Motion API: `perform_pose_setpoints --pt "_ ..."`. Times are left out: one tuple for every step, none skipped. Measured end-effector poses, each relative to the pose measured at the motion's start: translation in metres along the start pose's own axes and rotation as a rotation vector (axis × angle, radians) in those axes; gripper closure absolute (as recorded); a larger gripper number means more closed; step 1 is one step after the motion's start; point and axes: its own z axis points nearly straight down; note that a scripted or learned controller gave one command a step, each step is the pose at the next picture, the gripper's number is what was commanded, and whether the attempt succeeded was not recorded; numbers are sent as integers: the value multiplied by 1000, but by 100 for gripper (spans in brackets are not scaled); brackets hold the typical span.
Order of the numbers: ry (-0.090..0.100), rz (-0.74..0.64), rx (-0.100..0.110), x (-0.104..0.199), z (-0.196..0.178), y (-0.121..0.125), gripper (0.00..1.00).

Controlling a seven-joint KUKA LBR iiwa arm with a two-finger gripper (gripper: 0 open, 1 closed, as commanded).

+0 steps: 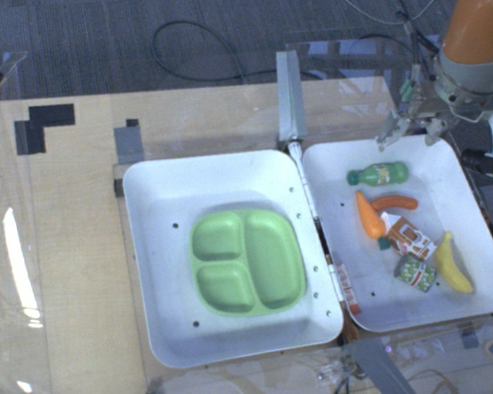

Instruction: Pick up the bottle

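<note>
The bottle (377, 174) lies on its side near the far wall of the right bin (481, 234), with bare floor around it and well apart from that wall; the gripper (410, 129) hangs over the bin's far rim, released, fingers spread, holding nothing; nearer lie a sausage (394, 204), carrot (370, 216), carton (409, 238), can (416, 273) and banana (453, 264); the left bin (159, 247) holds a green tray (245, 260)

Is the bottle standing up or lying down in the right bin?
Lying down. The bottle rests on its side near the far end of the right bin, long axis running left-right, cap toward the divider, apart from the carrot.
</note>
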Motion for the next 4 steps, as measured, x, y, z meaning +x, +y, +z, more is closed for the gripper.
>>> perform_pose_setpoints --pt "-2 -35 -16 31 109 -48 0" --pt "0 24 -7 48 124 -79 0" --pt "2 21 -17 49 110 -75 100" --pt "0 -48 -3 82 11 -82 100"
